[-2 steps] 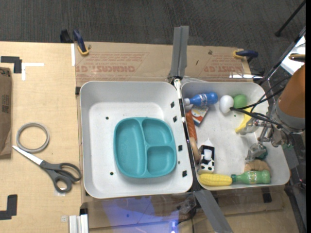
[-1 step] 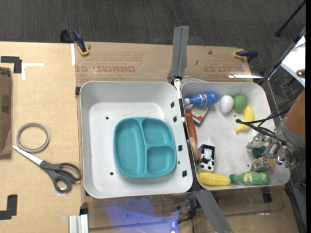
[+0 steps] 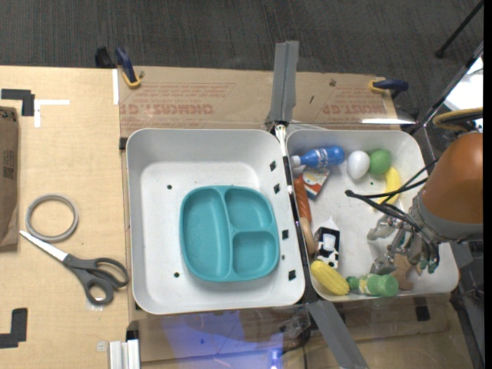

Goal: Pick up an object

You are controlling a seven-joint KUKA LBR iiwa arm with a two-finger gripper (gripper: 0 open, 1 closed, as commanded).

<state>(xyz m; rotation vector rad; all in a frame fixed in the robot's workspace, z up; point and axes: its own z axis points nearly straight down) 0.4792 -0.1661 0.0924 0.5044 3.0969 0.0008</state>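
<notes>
Objects for picking lay crowded in the right white plastic bin (image 3: 415, 141), at the right of the frame. Beside it, touching along a shared edge, sat the left white plastic bin (image 3: 146, 206), which held a teal three-compartment plastic tray (image 3: 229, 233) at its centre. Both bins rested on the tan wooden counter (image 3: 69, 129), partly covered by a brown cardboard sheet (image 3: 200, 98) behind them. The grey robot arm with its orange band (image 3: 461, 179) reached in from the right edge, and its metal gripper (image 3: 400, 256) hung low over the lower right corner of the right bin; whether the jaws were open or closed could not be told amid the cables and fittings. Near the gripper, along the bin's lower wall, lay a yellow toy corn cob (image 3: 329, 277) and a green toy vegetable (image 3: 375, 285). Toward the bin's upper wall lay a blue bottle (image 3: 323, 157), a white egg-shaped toy (image 3: 358, 164), and a green ball (image 3: 380, 161). At the left of the frame, grey-handled scissors (image 3: 81, 267) lay below a roll of clear tape (image 3: 52, 217).
</notes>
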